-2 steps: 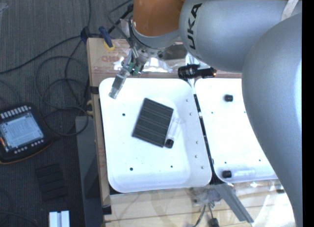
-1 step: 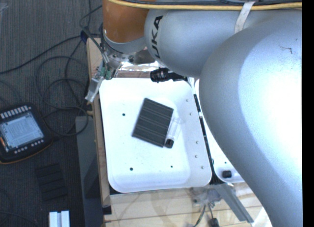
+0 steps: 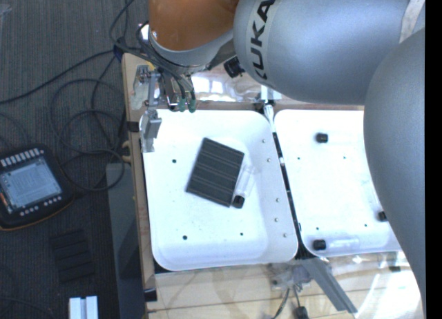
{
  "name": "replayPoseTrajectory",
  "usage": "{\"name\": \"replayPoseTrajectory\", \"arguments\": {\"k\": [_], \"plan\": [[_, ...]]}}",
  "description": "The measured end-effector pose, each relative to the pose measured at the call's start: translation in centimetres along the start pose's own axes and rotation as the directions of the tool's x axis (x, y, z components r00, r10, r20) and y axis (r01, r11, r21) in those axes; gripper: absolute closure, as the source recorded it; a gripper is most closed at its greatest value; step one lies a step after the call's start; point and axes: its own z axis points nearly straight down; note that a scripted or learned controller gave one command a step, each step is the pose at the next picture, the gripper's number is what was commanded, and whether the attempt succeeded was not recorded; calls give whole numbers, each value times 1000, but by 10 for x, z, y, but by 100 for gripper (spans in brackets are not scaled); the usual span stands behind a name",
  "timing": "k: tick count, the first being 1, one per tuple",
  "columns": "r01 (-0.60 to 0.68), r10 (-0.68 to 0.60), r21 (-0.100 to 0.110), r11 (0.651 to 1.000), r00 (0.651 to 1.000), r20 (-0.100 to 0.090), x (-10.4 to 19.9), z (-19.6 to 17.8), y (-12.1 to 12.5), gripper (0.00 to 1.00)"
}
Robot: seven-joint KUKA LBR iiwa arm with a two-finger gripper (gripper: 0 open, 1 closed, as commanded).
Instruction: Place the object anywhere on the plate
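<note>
A dark ribbed rectangular plate (image 3: pixel 216 171) lies tilted in the middle of the left bin (image 3: pixel 173 242). A small clear tube with a black cap (image 3: pixel 241 190) lies against the plate's right edge, on the bin floor, cap end toward the front. My gripper (image 3: pixel 156 112) hangs over the left bin's far left corner, well up and left of the plate and the tube. Nothing is visibly held in it. The grey arm and its orange band cover the top of the view.
The right bin (image 3: pixel 331 193) bears small black bits at its back (image 3: pixel 321 138) and at its front left corner (image 3: pixel 318 244). The arm's body hides that bin's right side. A teach pendant (image 3: pixel 27 186) and cables lie on the floor at left.
</note>
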Motion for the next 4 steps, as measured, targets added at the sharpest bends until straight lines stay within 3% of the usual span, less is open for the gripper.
{"name": "replayPoseTrajectory", "arguments": {"k": [1,2,3,4], "plan": [[-583,583,4,812,812,1,-37,4,-5,0],[-733,733,5,680,680,0,4,-22,0,0],[-986,986,8,168,168,5,26,23,-28,0],[-972,972,3,-237,-237,8,44,-38,-43,0]]}}
